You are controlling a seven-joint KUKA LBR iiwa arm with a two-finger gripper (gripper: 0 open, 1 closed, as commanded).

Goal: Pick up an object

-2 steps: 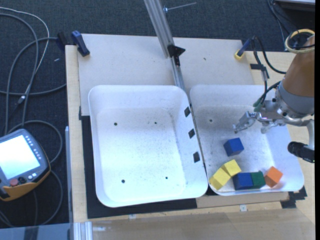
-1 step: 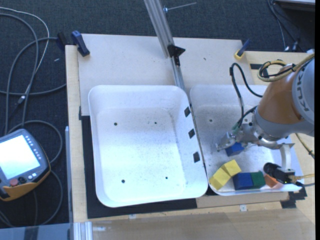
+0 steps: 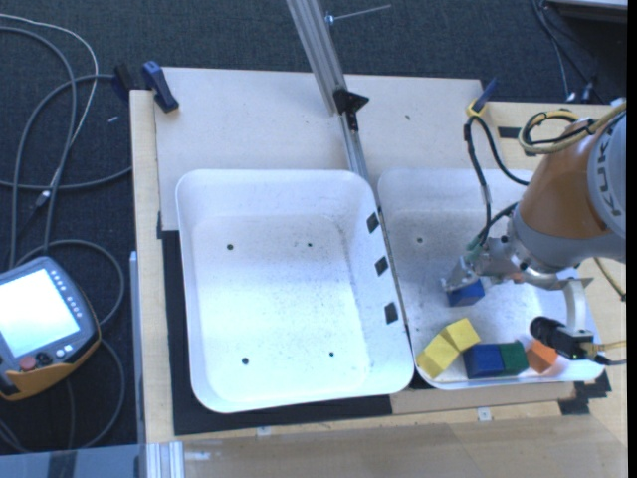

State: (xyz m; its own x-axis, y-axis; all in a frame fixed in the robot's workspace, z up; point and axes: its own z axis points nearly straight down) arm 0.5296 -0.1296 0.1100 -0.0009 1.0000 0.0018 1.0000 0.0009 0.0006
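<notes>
My gripper reaches down into the right bin from the right, near the bin's middle. A small blue block lies right at its tip, partly covered by it; whether the block is gripped is hidden. Along the bin's front edge lies a row of blocks: two yellow blocks, a larger blue block, a green block and an orange block.
The left bin stands beside the right one, with a shared wall bearing black clips. A metal pole slants up from the back of the bench. A teach pendant and cables lie on the floor at the left.
</notes>
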